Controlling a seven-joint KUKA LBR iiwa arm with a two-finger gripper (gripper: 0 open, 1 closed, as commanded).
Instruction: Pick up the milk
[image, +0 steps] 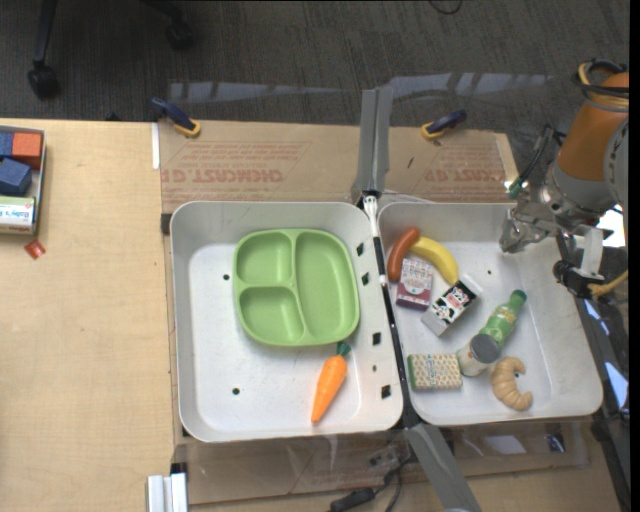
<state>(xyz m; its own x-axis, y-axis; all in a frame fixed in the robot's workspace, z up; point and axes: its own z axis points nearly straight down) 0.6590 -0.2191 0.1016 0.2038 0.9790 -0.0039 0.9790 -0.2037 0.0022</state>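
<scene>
Overhead, the gripper (524, 232) of the grey arm (590, 150) with the orange band is hanging over the upper right corner of the right bin (560, 405), and nothing is showing between its fingers; whether they are spread or closed cannot be told from this angle. Meanwhile, the milk (451, 306), a small black-and-white carton, is lying tilted near the middle of that bin, well apart from the gripper and just beside a pink-and-white box (415, 288) on its left. A yellow banana (437, 258) and a red sausage (401, 251) are sitting above the carton, close against the bin's left wall. A green bottle (498, 325) is lying on its side just to the carton's right, its grey cap pointing toward a croissant (512, 383) and a speckled cracker block (435, 371) near the front rim. Across the divider, the left bin (200, 390) is holding a green divided plate (296, 286) with a carrot (329, 385) lying just below it, its leafy end touching the plate's edge.
</scene>
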